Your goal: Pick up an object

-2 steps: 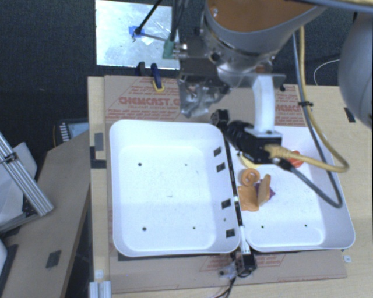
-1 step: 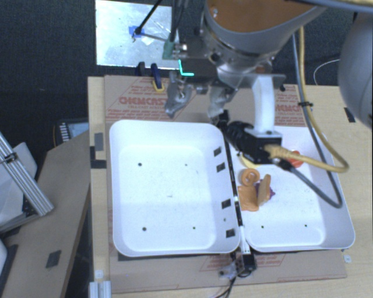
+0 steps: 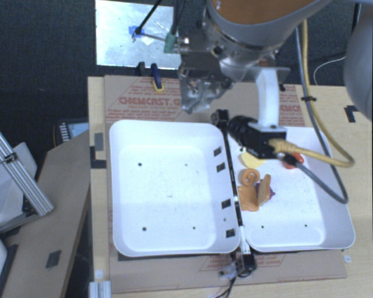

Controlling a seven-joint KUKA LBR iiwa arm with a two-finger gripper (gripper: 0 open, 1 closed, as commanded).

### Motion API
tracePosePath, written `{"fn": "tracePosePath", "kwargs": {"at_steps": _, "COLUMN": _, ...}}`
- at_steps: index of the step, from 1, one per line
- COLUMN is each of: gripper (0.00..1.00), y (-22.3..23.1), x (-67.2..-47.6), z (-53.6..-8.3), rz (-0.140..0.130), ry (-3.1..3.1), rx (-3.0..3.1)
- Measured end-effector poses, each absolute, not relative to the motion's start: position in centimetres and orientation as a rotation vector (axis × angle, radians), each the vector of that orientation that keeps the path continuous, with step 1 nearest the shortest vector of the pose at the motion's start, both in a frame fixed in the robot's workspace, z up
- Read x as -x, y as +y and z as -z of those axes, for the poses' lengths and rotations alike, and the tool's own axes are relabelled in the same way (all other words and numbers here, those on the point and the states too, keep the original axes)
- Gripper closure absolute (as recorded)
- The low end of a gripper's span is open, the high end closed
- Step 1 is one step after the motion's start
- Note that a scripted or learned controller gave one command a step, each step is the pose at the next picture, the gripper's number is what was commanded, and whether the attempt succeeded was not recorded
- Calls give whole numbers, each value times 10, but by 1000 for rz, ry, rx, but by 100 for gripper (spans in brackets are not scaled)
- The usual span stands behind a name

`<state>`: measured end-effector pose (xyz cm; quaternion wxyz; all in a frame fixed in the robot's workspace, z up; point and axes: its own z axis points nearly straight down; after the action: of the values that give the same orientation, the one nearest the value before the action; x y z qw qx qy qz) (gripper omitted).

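Nearest the camera, at the bottom edge, a small black clip w/ dark wires (image 3: 240, 266) sits at the front end of the seam between the two shallow white plastic bins. Left white bin (image 3: 169, 186) carries just a few dark dots on its floor. Right white bin (image 3: 303, 221) holds the objects, bunched near its left wall: a pale yellow flat piece (image 3: 249, 158), a small tan ring-shaped piece (image 3: 251, 176) just below it, an orange-tan chunk (image 3: 249, 199) below that, a slim tan upright-looking piece (image 3: 265, 187) beside it w/ a bit of purple (image 3: 273, 192) at its side, and a small red-orange item (image 3: 294, 157) further right, partly behind a yellow cable (image 3: 317, 156) and a grey cable that cross the bin. A black cylindrical fitting on a white bracket (image 3: 252, 137) hangs over the bin's back-left corner.

Both bins rest on a brown cardboard sheet w/ red print (image 3: 145, 100) on the bench.

Grey two-finger gripper (image 3: 198, 96) hangs above the cardboard behind the bins' back edge, near the seam, well apart from the objects. Its metal end is blurred; can't tell whether it's apart or together, and nothing is visibly clamped in it. It touches no object. Arm's orange band (image 3: 262, 9) shows at top.
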<state>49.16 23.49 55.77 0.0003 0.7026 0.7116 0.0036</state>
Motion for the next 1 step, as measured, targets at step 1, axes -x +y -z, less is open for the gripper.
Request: {"fn": "tracePosePath", "kwargs": {"at_steps": 1, "gripper": 100, "y": 234, "x": -524, "z": -533, "rz": 1, "ry": 2221, "rx": -2221}}
